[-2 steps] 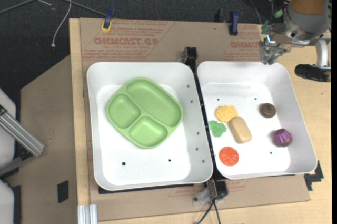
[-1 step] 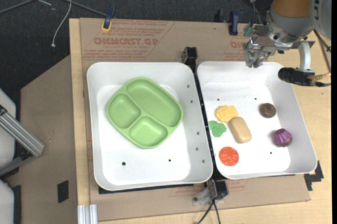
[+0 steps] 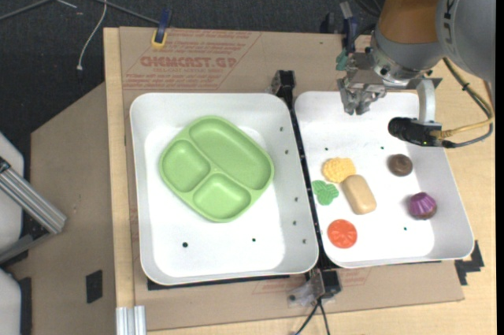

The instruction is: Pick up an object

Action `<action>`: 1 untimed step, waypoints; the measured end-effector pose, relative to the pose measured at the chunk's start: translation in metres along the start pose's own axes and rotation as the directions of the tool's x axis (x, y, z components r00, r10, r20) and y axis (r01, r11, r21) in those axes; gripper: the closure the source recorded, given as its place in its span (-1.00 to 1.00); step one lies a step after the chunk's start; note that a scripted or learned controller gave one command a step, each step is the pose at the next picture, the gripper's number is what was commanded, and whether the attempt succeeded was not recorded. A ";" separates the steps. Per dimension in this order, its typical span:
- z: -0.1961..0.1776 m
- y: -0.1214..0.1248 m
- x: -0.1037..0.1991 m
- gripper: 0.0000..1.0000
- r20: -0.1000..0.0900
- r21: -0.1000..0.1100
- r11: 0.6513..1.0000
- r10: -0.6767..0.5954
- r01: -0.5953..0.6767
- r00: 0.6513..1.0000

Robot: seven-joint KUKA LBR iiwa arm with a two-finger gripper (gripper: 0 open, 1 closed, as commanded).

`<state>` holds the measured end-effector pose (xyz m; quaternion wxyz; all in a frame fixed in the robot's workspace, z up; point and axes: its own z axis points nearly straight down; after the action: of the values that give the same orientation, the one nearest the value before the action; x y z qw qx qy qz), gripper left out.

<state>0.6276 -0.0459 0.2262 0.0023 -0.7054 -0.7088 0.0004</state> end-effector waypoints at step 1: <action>-0.003 -0.025 0.052 1.00 0.001 0.000 1.000 0.000 0.000 1.000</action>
<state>0.6028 0.0058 0.2297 0.0019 -0.7054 -0.7088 0.0005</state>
